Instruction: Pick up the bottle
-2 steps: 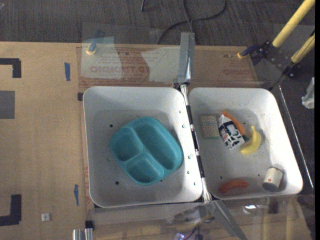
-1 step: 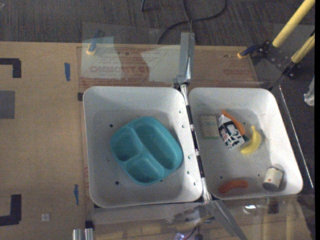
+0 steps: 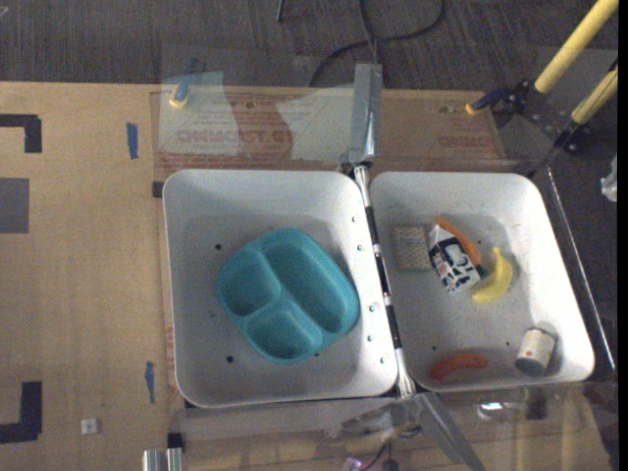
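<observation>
At the right edge of the frame, a little above mid-height, a small pale grey sliver (image 3: 616,179) juts in. It is too small and blurred to tell its shape, markings or whether it is part of the arm.

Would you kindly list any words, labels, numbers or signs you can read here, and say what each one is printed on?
Nothing can be read for certain.
Reddish lettering on the cardboard sheet behind the left bin: too blurred to read.
Fainter reddish print behind the right bin: too blurred.
Black and blue graphics on the small white carton: too small to read.
</observation>
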{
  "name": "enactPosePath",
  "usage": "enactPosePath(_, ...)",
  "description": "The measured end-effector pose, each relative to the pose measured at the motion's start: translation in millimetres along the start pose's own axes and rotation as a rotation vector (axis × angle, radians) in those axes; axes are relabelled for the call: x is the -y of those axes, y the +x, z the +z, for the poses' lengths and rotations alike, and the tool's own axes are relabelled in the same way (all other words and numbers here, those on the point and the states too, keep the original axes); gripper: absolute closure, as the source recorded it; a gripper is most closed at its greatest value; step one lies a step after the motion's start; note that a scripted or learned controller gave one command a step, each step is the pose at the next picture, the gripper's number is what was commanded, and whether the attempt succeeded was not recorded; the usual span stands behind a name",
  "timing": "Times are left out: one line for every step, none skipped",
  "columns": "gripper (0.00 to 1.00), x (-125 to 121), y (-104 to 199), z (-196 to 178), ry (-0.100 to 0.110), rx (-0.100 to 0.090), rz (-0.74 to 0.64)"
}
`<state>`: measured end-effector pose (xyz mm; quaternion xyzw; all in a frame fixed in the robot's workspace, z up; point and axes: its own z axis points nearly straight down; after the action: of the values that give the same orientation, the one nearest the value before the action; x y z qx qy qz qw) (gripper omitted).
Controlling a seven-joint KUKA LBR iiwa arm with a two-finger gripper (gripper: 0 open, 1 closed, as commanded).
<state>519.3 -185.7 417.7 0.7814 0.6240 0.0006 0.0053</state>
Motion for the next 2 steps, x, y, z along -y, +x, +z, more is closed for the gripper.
enactPosePath(1.00, -1, 0, -11, -0.003, 0.002, -0.002)
enactPosePath(1.00, -78, 12, -10, 0.003, -0.004, -0.254)
